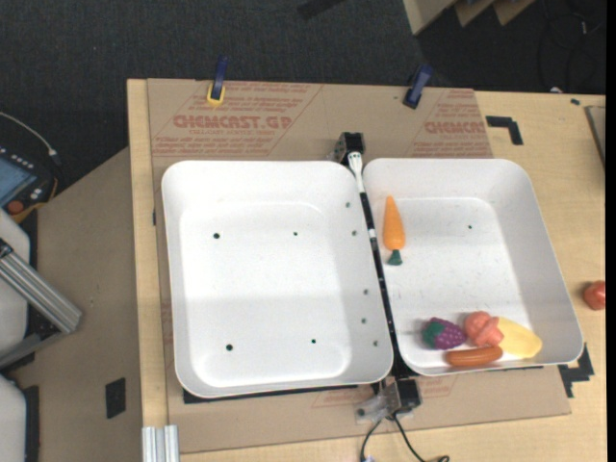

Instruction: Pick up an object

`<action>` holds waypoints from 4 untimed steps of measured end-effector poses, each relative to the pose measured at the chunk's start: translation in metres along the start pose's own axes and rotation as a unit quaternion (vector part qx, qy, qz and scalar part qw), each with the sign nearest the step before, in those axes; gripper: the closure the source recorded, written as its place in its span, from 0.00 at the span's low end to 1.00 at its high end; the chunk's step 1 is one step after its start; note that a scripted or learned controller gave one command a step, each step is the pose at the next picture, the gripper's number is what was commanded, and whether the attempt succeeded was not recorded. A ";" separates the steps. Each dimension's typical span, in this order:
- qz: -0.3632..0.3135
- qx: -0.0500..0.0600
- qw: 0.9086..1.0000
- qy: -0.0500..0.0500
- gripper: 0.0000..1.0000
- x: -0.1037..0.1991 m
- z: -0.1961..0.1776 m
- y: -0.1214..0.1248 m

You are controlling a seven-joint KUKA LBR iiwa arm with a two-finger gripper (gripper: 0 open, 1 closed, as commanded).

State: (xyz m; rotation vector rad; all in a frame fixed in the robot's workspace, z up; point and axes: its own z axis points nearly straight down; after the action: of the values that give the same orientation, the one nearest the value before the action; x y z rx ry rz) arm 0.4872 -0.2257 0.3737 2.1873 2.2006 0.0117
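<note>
Whether the gripper is open or closed cannot be told from this view, so the account starts at the likely targets. The toy food all lies in the right bin (544,248). A carrot (393,219) lies alone near the wall beside the other bin, leaf end toward the camera, and its open surroundings probably make it the easiest pick. In the near corner a bunch of purple grapes (443,333), a pink-orange piece (483,327), a yellow piece (521,340) and a red sausage (474,357) sit bunched and touching; they look to have gathered against the rim, which would crowd any grasp there. The left bin (192,258) probably serves as the drop side. Both bins rest on a cardboard sheet (154,354), apparently held to the bench by a yellow and blue clamp (218,85) and a blue clamp (418,86) at its far edge. Red print on the sheet reads "CHEMCAST G P" at the far left, and the repeat at the far right is cut off by the bin. A small orange-red thing (595,296) sits outside the right bin; what it is I cannot tell
</note>
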 end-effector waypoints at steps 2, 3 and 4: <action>0.003 0.015 1.000 0.010 1.00 0.002 0.037 -0.008; 0.003 0.013 1.000 0.008 1.00 0.002 0.027 -0.007; 0.002 0.011 1.000 0.007 1.00 0.001 0.016 -0.006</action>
State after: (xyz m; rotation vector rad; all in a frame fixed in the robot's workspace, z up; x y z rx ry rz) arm 0.4816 -0.2249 0.3571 2.2106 2.2142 0.0027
